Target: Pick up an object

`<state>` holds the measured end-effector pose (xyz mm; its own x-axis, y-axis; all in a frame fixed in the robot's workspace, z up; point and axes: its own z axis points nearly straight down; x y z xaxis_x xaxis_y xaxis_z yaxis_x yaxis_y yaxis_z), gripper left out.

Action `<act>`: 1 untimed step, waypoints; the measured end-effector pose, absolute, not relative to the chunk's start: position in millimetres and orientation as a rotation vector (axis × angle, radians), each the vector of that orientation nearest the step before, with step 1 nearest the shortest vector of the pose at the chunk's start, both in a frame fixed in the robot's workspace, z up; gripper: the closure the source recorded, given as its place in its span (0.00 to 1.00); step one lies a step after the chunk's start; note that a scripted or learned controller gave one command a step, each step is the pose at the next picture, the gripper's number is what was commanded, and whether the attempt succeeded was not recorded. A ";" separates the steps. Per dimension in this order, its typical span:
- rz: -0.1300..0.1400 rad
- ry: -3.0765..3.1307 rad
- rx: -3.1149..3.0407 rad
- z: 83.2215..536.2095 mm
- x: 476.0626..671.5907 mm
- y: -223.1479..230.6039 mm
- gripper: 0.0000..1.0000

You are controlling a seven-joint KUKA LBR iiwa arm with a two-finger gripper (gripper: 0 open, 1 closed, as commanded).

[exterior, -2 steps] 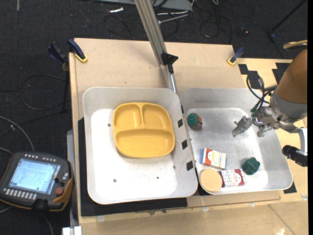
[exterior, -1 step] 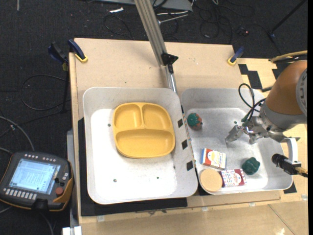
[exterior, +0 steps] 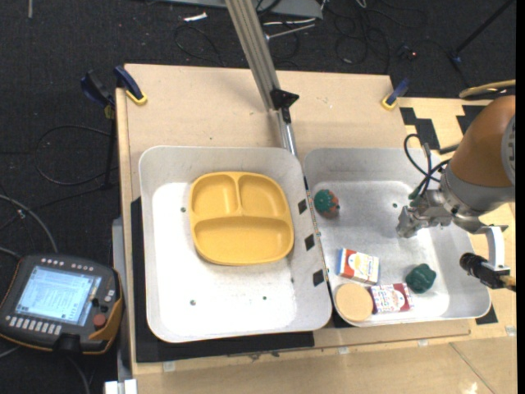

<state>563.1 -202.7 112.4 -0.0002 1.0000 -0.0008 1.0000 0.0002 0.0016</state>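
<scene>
Gripper is poised low in the right bin; finger state cannot be told. Dark green object nearby should be centred first.

Dark carpet — cables strewn — wooden bench.
</scene>
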 end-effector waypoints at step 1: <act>0.004 2.219 2.214 171.9 571.1 -208.7 1.00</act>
<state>571.1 -208.7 171.9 -0.0020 1.0000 -0.0029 1.0000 0.0020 0.0066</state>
